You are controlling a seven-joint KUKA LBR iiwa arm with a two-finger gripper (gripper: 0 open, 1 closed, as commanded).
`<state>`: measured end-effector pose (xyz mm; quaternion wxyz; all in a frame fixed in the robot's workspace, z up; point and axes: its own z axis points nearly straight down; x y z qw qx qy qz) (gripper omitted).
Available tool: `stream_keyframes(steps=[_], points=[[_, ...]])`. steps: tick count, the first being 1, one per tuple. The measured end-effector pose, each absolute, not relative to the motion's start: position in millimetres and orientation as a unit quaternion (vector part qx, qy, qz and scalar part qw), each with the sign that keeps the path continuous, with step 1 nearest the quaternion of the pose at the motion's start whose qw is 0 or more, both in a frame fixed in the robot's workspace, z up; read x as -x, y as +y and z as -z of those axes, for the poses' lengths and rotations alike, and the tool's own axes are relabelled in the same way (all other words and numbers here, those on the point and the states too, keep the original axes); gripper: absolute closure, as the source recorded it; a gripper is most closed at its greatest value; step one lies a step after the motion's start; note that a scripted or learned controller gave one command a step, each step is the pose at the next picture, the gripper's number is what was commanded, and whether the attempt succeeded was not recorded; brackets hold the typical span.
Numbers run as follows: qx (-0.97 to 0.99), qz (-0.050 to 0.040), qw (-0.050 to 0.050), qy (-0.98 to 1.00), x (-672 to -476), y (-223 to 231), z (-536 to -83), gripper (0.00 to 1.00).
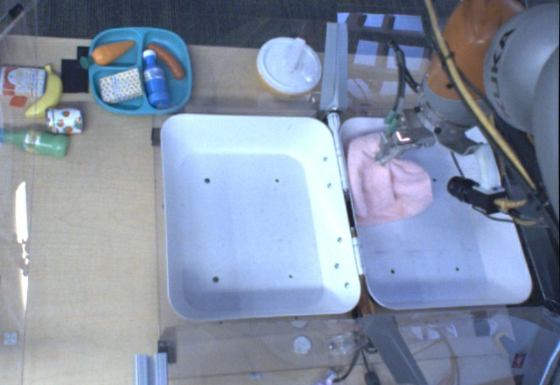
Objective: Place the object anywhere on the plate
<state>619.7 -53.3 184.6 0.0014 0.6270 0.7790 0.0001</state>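
The gripper sits low over the upper left corner of the right bin, its metal fingers pressed into the top edge of a pink cloth; whether the fingers are spread or closed on the fabric cannot be told from this angle. The cloth lies bunched in a soft mound against the right bin's left wall, touching the gripper at its upper end. Behind the gripper, the grey arm with its orange band comes in from the right, trailing yellow and black cables over the bin's right side. The left bin lies just beside the right one, their rims meeting along the middle. Above the left bin, on the wooden bench, stands a white-lidded yellow cup. Further left is a blue divided plate holding a toy carrot, a sausage, a small blue bottle and a cracker. Well apart from the cloth, at the bench's far left, lie a toy banana, a small can and a green bottle
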Motion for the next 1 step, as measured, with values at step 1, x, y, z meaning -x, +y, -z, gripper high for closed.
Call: stream_keyframes(steps=[1], points=[[-0.624,-0.0012,0.002,0.781,-621.1,-52.0,-225.4,1.00]])
